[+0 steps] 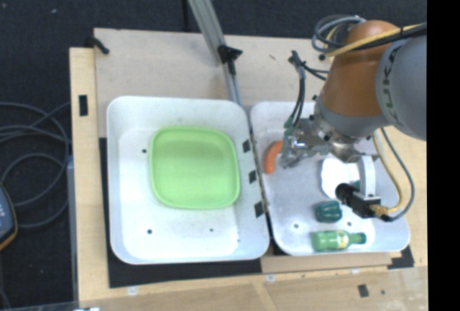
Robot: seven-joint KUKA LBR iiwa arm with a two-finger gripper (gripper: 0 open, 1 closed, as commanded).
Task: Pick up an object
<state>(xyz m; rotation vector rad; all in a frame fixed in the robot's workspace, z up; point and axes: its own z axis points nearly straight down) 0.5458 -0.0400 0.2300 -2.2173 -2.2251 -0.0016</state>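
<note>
Your tool [290,153] hangs at the right bin's [287,234] left edge, right of centre frame, just beside the carrot [272,156]. I cannot tell its state. Centre over the carrot before descending, clear of the wall.

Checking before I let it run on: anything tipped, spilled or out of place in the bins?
Nothing spilled or broken. The green bottle lies on its side at the right bin's near edge, and an orange piece sits tight against its left wall beside the gripper. The green plate lies flat in the left bin.
</note>
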